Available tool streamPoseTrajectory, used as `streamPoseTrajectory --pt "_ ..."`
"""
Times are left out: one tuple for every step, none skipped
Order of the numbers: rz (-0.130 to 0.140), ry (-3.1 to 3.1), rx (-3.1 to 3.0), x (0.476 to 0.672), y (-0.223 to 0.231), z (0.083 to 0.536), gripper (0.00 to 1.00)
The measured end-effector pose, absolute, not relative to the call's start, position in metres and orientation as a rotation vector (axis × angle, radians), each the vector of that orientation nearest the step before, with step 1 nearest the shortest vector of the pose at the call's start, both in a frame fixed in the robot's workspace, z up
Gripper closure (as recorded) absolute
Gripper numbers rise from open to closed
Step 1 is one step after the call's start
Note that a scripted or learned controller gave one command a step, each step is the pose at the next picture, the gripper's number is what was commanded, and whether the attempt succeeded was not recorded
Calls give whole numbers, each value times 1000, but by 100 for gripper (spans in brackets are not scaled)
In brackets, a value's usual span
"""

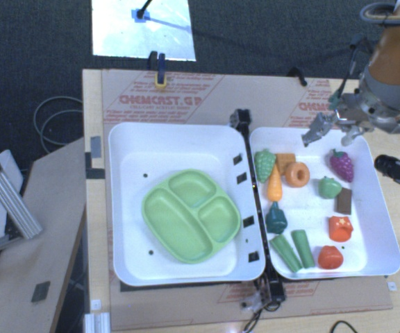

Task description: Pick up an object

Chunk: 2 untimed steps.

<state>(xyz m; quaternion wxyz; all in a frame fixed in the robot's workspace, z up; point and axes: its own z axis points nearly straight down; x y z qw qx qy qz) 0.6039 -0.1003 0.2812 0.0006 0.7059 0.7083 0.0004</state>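
roughly 10 toy foods in right bin, 1 green tray left.

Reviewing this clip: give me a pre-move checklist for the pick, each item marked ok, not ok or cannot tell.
1. Fingers spread apart, nothing between them: ok.
2. Two-finger gripper hovers at the far edge of the right white bin: ok.
3. Purple plastic grape bunch, nearest toy, unobstructed from above: ok.
4. Grapes apart from the green toy pepper: ok.
5. Gripper directly over a toy: not ok.
6. Height above the bin: cannot tell.
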Motion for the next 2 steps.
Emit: streamPoseTrajectory --pt "-3 2223 2222 603 -110 226 0" --pt "-1 2223 2221 607 -111 184 0"
